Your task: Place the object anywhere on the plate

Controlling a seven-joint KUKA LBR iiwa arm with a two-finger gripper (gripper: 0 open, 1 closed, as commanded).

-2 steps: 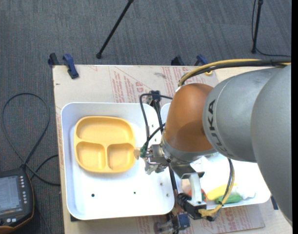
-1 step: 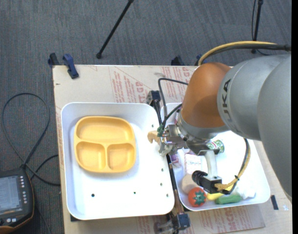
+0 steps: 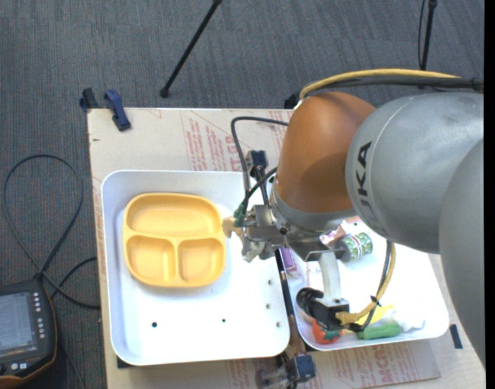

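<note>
A yellow plate (image 3: 176,238) with three compartments lies in the left part of the left white bin (image 3: 198,331). My gripper (image 3: 249,235) hangs under the big orange-banded wrist, just off the plate's right edge, over the strip between plate and bin wall. A small tan bit (image 3: 228,225) shows at the gripper's left side, touching the plate's rim; I cannot tell whether it is a held object or part of the hand. The arm hides whatever lies straight below it.
The right bin (image 3: 429,298) holds a small green-capped bottle (image 3: 358,245), a purple item (image 3: 288,259), a red-orange item (image 3: 326,332), a green item (image 3: 381,330) and a white one (image 3: 410,323). A blue clamp (image 3: 117,109) sits at the bench's far left corner.
</note>
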